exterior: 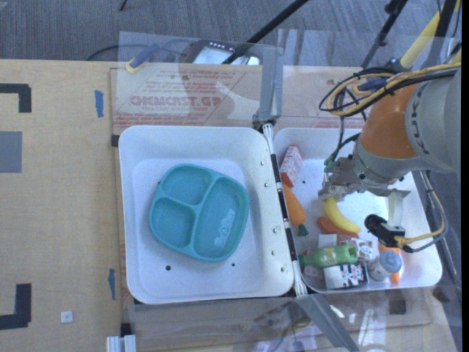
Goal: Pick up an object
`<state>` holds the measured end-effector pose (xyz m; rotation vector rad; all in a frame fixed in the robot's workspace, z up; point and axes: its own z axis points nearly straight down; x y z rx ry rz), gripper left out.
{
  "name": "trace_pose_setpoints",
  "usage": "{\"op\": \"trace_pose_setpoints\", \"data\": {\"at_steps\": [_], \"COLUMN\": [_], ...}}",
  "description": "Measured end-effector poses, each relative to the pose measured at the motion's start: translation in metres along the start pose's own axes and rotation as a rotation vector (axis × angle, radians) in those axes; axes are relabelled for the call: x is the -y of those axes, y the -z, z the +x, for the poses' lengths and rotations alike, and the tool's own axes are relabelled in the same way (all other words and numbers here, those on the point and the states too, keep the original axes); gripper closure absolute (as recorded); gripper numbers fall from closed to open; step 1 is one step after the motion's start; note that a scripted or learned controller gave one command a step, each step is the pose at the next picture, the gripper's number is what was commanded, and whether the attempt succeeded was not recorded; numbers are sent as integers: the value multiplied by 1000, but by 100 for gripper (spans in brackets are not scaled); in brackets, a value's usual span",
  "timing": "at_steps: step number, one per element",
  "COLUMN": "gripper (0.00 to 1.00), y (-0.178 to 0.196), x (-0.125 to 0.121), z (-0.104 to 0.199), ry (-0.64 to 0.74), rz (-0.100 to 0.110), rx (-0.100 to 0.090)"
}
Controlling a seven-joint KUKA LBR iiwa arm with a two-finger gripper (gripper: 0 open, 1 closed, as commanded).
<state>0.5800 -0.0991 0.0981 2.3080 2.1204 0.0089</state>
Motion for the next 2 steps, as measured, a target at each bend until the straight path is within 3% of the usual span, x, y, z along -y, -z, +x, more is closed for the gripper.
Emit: {"op": "trace_pose_setpoints", "data": {"at_steps": [1, 2], "gripper": [100, 100], "y": [148, 95], "x": [-18, 78], "z": [67, 104], "ry": [-94, -65], "rz": [9, 12], "rx": [0, 0]}}
